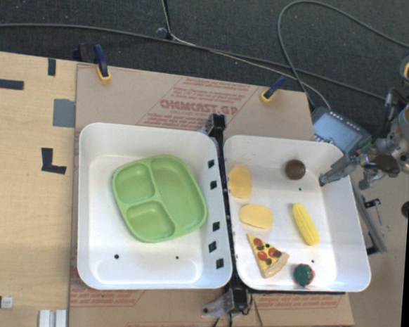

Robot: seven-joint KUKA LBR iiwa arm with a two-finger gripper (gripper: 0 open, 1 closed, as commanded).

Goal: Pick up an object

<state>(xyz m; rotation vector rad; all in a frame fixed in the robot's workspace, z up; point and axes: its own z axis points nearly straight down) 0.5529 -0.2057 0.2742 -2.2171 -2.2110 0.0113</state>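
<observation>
Claw [352, 171] at frame's right, fingers apart, nothing between.

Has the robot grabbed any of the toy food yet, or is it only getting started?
It looks like it's only starting. Nothing looks picked up: the corn, pizza slice, brown ball and the other pieces all lie in the right bin. The green tray sits in the left bin. The gripper is at the right bin's far edge with nothing between its fingers. Reaching down, grabbing and lifting are all left.
</observation>
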